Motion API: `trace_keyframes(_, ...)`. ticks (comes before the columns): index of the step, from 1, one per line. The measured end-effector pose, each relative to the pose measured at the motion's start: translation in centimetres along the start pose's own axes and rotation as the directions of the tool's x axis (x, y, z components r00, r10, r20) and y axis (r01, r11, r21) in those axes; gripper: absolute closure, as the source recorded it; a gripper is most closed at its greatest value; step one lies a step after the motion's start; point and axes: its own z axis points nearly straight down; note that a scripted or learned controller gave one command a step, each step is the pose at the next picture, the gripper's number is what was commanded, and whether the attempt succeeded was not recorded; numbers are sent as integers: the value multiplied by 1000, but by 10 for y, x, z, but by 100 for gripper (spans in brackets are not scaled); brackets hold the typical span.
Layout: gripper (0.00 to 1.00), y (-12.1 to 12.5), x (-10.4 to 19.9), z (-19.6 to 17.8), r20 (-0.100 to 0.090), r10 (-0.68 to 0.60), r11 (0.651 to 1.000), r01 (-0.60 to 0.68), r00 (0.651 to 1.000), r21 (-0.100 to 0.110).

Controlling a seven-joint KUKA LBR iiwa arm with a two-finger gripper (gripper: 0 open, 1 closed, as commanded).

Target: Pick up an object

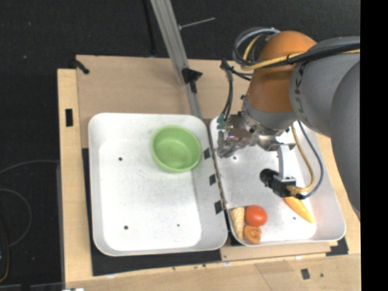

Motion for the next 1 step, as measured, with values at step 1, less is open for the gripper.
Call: trace_keyframes(1, 100, 16, 49, -9, 0, 1, 1000, -1, 1000, 1)
